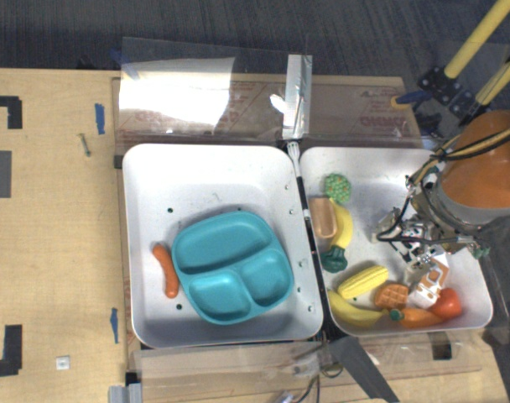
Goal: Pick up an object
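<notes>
Hot dog [165, 270] lengthwise up-down

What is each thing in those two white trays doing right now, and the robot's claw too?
Teal divided plate: flat in left bin, compartments bare.
Orange sausage: lying beside the plate's left edge.
Broccoli: loose in right bin.
Hot dog bun: lying on a banana.
Corn cob: lying in the toy pile.
Waffle: flat, near the corn.
Gripper: low over right bin, nothing seen held.
</notes>
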`<action>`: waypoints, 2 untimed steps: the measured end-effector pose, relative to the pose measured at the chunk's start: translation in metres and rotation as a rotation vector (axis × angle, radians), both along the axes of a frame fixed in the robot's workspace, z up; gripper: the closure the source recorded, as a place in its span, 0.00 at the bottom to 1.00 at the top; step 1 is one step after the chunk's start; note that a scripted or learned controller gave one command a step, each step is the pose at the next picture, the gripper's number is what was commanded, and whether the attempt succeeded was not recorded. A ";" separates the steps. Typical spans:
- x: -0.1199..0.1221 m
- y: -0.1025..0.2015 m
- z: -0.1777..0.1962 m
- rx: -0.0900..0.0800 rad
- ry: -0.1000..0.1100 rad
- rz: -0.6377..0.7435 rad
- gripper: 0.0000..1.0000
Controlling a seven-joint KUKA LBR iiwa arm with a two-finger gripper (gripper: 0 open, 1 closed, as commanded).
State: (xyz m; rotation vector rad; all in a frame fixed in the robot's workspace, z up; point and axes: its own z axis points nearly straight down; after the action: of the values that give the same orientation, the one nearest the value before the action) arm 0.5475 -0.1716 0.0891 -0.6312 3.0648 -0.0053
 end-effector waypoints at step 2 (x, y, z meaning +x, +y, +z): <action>0.068 -0.034 -0.002 0.022 0.010 0.194 0.00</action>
State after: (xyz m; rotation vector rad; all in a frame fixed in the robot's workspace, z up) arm 0.6159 -0.2054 0.0870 -0.9257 2.9938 0.0331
